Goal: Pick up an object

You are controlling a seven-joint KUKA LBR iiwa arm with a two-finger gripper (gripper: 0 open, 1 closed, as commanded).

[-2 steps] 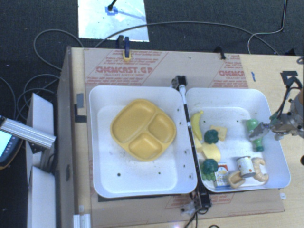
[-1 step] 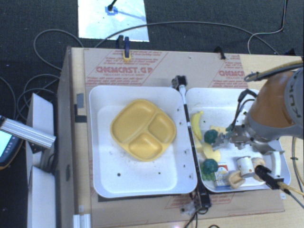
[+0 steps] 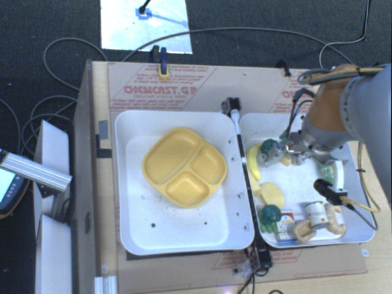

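Over the right bin (image 3: pixel 361 222), jaws (image 3: pixel 277 152) touch a teal toy (image 3: pixel 267 146).

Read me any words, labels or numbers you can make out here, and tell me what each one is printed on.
"CHEMCAST GP", red print on the brown board under the bins.
More red print on that board near its right end: too blurred to read.
Label on the small can in the right bin: too small to read.
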